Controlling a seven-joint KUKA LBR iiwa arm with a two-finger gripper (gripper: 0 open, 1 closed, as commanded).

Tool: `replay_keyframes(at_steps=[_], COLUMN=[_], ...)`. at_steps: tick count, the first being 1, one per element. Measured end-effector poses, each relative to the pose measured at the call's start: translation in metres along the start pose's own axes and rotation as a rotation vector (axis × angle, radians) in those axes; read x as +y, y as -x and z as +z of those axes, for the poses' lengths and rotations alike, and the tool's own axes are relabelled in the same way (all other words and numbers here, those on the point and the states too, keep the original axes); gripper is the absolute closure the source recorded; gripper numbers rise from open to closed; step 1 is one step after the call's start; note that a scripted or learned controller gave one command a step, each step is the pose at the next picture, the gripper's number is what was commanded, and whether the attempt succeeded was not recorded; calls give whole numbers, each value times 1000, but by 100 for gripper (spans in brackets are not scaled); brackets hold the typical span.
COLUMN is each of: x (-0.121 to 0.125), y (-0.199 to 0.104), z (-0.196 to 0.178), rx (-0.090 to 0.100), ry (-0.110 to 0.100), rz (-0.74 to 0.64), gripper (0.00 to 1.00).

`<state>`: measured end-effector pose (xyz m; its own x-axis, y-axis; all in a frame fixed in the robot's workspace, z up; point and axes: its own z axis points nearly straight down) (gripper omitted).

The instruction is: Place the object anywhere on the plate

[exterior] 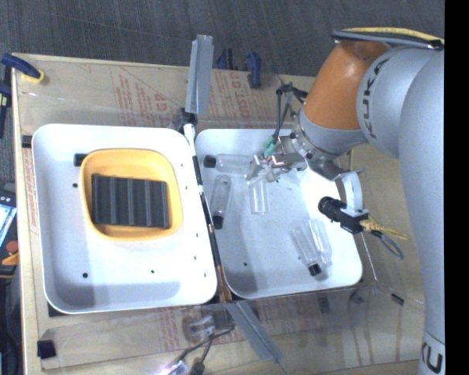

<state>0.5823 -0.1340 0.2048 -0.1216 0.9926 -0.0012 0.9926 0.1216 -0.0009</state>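
Hovering over the right bin [352, 276], upper centre of frame, the gripper [267, 165] sat among clear plastic items; can't tell its jaw state. Task object unclear — one transparent tube [313, 246] lay lower right. Yellow plate [130, 188] with dark ribbed insert sat in left bin [55, 283].

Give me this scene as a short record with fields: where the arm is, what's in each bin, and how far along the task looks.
arm: reaches in from the right, gripper over the upper part of the right bin
left bin: holds a yellow plate with a dark ribbed insert
right bin contents: several clear plastic objects, one near the gripper, one with a dark end at lower right, one by the left wall
grasp: cannot tell from this view
task state: no clear object lies on the plate yet
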Motion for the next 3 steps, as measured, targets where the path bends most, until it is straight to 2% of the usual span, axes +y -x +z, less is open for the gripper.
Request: replay_keyframes(at_steps=[1,2,3], x=[30,26,28], y=[-111,-107,-130], z=[-27,14,14], rx=[0,3,3], ry=[-2,-5,-6], rz=[-14,-208,-390], gripper=[100,100,100])
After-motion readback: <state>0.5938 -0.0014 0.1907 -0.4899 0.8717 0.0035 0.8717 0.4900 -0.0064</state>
